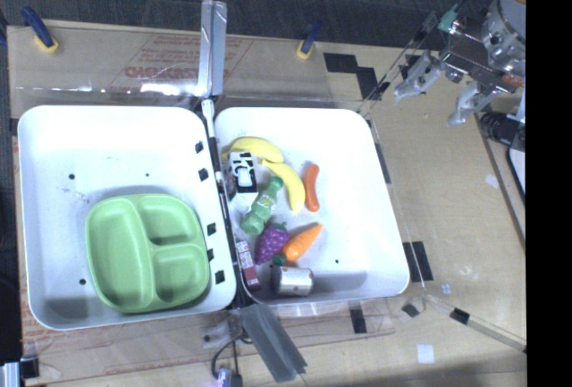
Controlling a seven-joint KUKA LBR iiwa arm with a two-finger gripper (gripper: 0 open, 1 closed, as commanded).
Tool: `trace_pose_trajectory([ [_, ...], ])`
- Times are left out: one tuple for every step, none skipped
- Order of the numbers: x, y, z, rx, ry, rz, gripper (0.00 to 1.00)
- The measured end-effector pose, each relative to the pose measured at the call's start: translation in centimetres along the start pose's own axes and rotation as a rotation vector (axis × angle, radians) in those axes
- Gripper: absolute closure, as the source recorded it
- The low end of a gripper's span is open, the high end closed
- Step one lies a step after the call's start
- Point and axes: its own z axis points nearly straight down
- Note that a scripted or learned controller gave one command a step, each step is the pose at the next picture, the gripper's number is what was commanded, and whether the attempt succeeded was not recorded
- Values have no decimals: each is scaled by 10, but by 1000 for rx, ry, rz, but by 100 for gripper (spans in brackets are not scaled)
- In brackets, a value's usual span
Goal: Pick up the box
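A small black-and-white box (242, 172) lies in the right bin (362, 197), near its left wall, just below a banana (261, 154). A dark red, flat box-like item (244, 259) lies further down along the same wall. My gripper (436, 101) hangs outside the bin, above the bench past the bin's upper right corner, well away from both boxes. Its two grey fingers (411, 88) stand apart, open, with nothing between them.
Around the box in the right bin lie a green bottle (261, 206), an orange-red carrot (311, 187), purple grapes (272, 242), an orange carrot (302, 239) and a silver can (292, 280). The left bin (54, 153) holds a green divided plate (147, 251).
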Motion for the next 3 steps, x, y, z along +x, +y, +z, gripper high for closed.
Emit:
trace_pose_trajectory([
  [2,2,-7,6,-3,-10,100],
  [2,2,-7,6,-3,-10,0],
  [4,3,-13,12,-7,-20,100],
])
